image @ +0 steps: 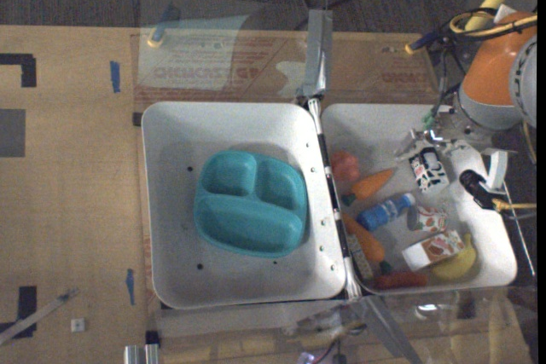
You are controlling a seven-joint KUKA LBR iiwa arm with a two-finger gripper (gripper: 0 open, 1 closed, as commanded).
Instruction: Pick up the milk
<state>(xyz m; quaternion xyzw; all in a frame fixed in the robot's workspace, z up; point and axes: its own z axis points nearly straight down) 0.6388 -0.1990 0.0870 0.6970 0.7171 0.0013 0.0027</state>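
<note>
1. The tool (435,141) hung over the far right part of the right bin (503,268), below the arm's orange band (490,72).
2. Tool state: metal parts showed at the wrist, but whether the tool was open or closed could not be told. Nothing was seen between them.
3. The milk (428,170), a small carton with black-and-white cow patches, lay on the bin floor just below the tool in the view, close beside it and slightly toward the near side.
4. Its long axis ran roughly far-to-near, tilted a little. Whether the tool touched it could not be told.
5. Neighbours, all on the near-left side of the tool: a carrot (374,182), a blue bottle (386,211), a juice box (433,251) and a banana (456,263). The carrot tip lay nearest the milk, with a gap.
6. The left bin (171,141) held a teal tray (250,204), well apart from the tool.
7. Judgement: the move turned on a short descent with a small shift toward the near side, the tool closing across the carton's short width.
</note>
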